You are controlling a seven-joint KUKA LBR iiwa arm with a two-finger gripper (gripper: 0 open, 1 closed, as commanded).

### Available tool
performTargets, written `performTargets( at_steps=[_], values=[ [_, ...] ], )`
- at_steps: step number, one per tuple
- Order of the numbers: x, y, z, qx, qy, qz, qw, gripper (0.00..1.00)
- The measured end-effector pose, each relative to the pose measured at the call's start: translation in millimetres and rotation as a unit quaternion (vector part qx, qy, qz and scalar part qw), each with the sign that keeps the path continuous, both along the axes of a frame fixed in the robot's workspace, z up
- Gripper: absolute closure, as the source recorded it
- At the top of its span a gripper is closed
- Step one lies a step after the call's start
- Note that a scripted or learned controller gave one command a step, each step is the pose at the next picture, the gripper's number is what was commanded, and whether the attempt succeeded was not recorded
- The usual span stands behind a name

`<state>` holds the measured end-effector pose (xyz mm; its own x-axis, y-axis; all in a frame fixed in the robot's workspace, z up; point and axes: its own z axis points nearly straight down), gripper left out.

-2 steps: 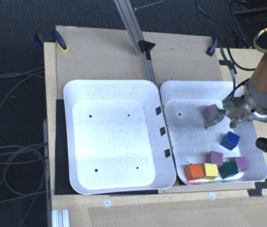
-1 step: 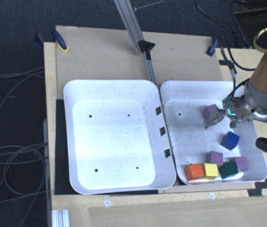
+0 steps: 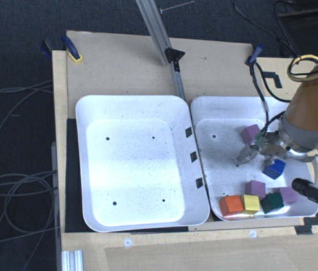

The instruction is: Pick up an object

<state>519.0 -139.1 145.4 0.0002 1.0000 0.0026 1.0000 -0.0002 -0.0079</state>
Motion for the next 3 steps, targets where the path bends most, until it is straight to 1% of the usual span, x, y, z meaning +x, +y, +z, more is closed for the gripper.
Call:
performTargets(
  at_steps=[1, 2, 3],
  values=[
    [-1, 1, -49, 0.0001, -0.001, 0.0, 1.0, 0.0],
    [1, 1, -35, -0.0006, -0.005, 0.001, 1.0, 1.0],
    [12, 2, 13, -0.002, -0.007, 0.001, 1.0, 1.0]
  ],
)
